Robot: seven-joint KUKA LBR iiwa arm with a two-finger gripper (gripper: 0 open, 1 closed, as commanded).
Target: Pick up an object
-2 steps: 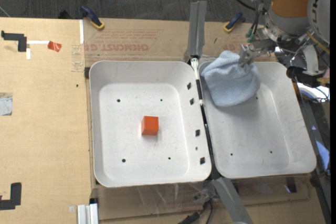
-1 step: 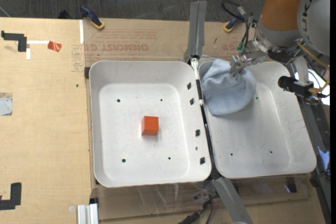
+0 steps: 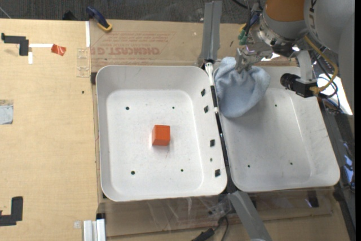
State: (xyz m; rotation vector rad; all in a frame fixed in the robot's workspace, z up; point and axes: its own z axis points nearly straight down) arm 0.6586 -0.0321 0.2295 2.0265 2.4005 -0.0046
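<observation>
Upper right of the frame, the gripper (image 3: 246, 62) is pinched closed on the pale blue cloth (image 3: 241, 91), whose bunched top hangs from it over the right bin (image 3: 293, 172)

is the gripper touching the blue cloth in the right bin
Touching. The camera view shows the gripper pinching the top of the light blue cloth, which bunches up to its fingers at the right bin's back left corner.

Both white bins (image 3: 113, 178) look like smooth, slightly glossy plastic. The pale blue cloth (image 3: 241, 92) is soft, matt fabric, and the bench (image 3: 45, 138) is light matt wood.
</observation>
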